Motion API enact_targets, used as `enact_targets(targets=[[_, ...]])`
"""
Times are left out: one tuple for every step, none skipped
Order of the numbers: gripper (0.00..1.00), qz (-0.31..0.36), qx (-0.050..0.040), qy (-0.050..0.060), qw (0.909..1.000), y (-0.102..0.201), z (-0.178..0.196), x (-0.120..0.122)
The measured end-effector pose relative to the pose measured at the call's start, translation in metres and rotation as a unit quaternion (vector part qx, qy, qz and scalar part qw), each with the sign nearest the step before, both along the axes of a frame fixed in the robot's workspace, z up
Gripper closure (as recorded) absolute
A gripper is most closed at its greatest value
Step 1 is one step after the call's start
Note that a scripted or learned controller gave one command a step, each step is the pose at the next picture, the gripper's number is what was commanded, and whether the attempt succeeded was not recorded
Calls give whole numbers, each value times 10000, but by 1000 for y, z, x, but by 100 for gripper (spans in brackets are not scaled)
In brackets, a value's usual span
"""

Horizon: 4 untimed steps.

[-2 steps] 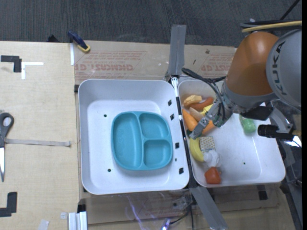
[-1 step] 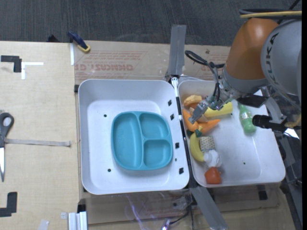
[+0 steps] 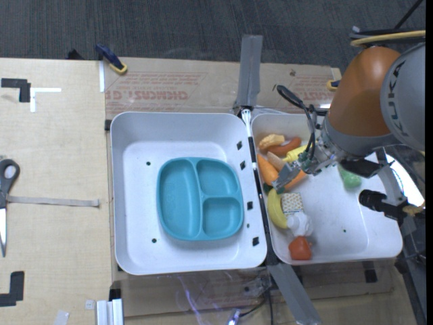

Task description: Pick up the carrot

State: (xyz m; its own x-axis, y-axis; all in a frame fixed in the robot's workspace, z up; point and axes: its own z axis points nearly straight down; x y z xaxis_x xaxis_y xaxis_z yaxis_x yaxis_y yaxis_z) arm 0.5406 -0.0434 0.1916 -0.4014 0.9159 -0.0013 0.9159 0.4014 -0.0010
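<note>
White plastic makes up the two shallow bins that we see side by side on the tabletop [image 3: 54, 154], and we take the left bin [image 3: 128, 131] as our landmark. Inside it lies one teal plate [image 3: 201, 198] with three compartments. Behind it, a strip of brown cardboard [image 3: 162, 87] carries red printing that looks reversed and that we cannot read. Just right of it sits the right bin [image 3: 352, 232], its food heaped along the wall nearest the landmark: one carrot [image 3: 268, 170], one yellow banana [image 3: 275, 208], one red tomato-like piece [image 3: 300, 248] at the near end, one small patterned white packet [image 3: 292, 202], and farther right one green item [image 3: 350, 177]; some other yellow and orange pieces we cannot name. The grey arm bears the letters "KUK" [image 3: 406, 100] on its side. The claw [image 3: 301, 168] sits low over the pile, touching or just beside the carrot; we cannot tell how far it is open. Far left of the landmark lies one pair of scissors [image 3: 7, 181].
</note>
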Motion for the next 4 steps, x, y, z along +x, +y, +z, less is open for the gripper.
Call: enact_targets(targets=[[0,-741,-4,1,9972,2,0,26],[0,-742,-2,3,9972,2,0,26],[0,-1277,-1,3,9918,-55,-75,14],[0,-1227,-2,-2,9924,41,0,66]])
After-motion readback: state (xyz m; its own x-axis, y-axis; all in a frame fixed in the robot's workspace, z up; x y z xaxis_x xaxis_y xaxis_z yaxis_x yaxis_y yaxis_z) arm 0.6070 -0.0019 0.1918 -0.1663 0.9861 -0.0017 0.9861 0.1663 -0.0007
